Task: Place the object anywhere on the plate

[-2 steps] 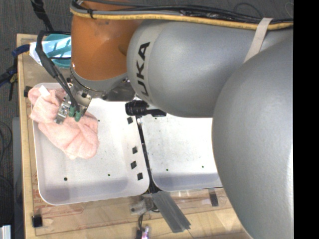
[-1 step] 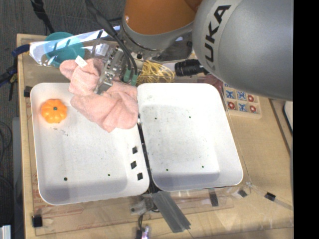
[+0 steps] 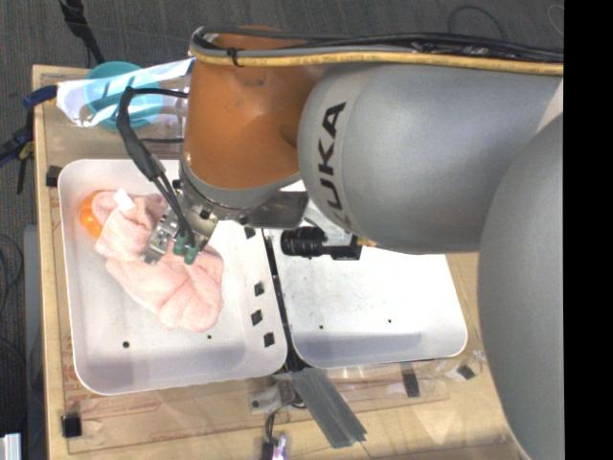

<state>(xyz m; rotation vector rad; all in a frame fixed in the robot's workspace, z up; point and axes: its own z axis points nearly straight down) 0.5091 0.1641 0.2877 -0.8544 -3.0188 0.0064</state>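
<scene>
Nearest the camera, the frame's right half is taken up by the grey KUKA arm (image 3: 421, 151), whose broad orange band (image 3: 239, 103) sits above the wrist. Black cables (image 3: 144, 156) are draped down from the band toward the wrist.

Below the arm, two shallow white bins are seen side by side on the wooden bench (image 3: 57, 391). The right bin (image 3: 383, 333) is partly covered by the arm, and a bare stretch of its floor is visible. The left bin (image 3: 105, 353) holds a pale pink, crumpled cloth (image 3: 177, 290) that is spread across its upper and middle part. At the cloth's upper left edge, a small orange object (image 3: 88, 216) is partly tucked under the fabric, close to the bin's left wall; what it is cannot be told.

The gripper (image 3: 172, 242) is placed directly over the pink cloth, with a green-tipped finger pointing down at the fabric. Whether the gripper is spread or pressed together cannot be told, and nothing is seen between its tips.

Farther back, beyond the left bin's far wall, a light blue and white object (image 3: 110, 94) is seen lying on the bench's corner.
</scene>
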